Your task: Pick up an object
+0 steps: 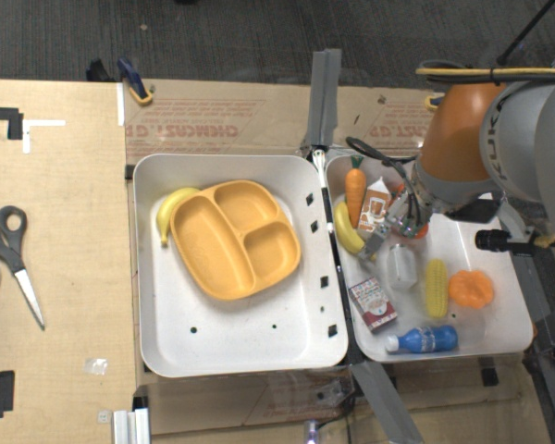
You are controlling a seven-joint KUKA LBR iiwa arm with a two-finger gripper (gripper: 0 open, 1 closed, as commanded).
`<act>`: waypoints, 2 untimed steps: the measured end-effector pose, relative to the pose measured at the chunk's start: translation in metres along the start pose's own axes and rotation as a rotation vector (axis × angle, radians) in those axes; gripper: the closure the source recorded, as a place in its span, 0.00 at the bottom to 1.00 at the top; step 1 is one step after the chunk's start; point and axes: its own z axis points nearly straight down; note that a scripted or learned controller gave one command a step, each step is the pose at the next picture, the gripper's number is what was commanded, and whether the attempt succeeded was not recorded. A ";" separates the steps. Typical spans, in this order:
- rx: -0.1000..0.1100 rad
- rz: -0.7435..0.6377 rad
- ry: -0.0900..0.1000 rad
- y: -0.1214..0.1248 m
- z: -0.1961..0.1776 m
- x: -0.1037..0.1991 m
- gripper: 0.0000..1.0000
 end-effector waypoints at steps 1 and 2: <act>0.000 0.306 0.000 0.005 0.000 -0.007 0.00; 0.021 0.397 0.026 0.020 0.000 -0.029 0.00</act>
